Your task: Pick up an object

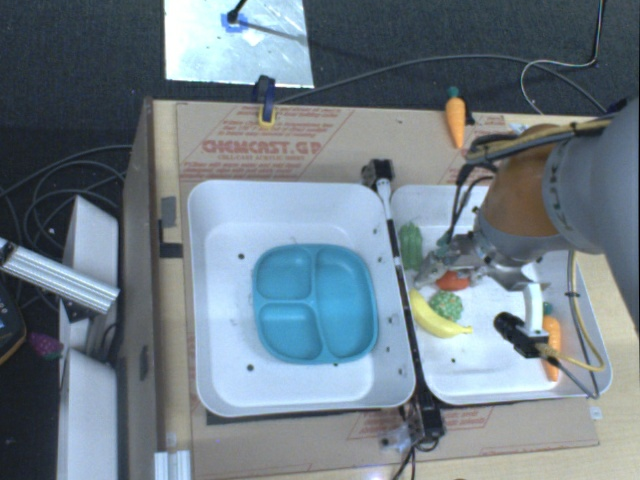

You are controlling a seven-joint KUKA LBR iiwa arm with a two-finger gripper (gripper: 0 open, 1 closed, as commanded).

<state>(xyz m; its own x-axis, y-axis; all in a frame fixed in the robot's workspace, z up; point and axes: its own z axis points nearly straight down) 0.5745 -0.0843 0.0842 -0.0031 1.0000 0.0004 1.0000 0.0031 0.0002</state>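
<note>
Sitting in the left bin (215, 230) is a blue divided plate (315, 303) with three compartments, lying flat near the middle of the bin floor. That bin stands on the bench (300, 140), whose brown printed sheet shows above and below both bins.

Past the wall where the two bins meet comes the right bin (480, 370), where the loose things lie. Closest to the shared wall is a green vegetable (410, 245), set lengthwise along it. Just below it a yellow banana (433, 318) lies at a slant, and a small green leafy piece (450, 304) touches the banana's upper side. A red piece (453, 281) sits just above the leafy one, near the middle of the bin.

The gripper (446, 264) hangs directly over that cluster, its metal tip right at the red piece's upper edge. Whether it is parted or closed cannot be told from this angle, and nothing can be seen held in it. Behind it the arm (560, 190) fills the upper right part of the bin, with its orange band above the wrist.

Further right, an orange carrot (552, 338) lies against the bin's right wall. A second carrot (456, 120) rests outside the bins on the bench, well above the right bin.
</note>
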